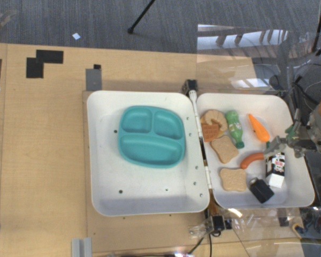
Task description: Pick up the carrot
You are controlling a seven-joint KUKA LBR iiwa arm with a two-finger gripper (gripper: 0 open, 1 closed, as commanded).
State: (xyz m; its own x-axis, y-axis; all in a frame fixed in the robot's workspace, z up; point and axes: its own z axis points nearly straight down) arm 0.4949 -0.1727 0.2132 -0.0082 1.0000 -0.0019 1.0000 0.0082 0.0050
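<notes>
Altogether: one carrot [258,127], two bread slices [225,149], one sausage [251,159].

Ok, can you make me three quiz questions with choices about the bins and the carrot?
1. Where is the carrot?
A. in the right bin
B. on the teal tray
C. on the floor

2. How many compartments does the teal tray have?
A. one
B. three
C. six

3. Is the carrot picked up?
A. yes, lifted high
B. no, it lies in the bin
C. it sits on the tray

Answers: 1 A, it lies near the bin's far right corner, beside the green bottle. 2 B, two small ones and one long one. 3 B, it rests on the bin floor, apart from the gripper.
</notes>
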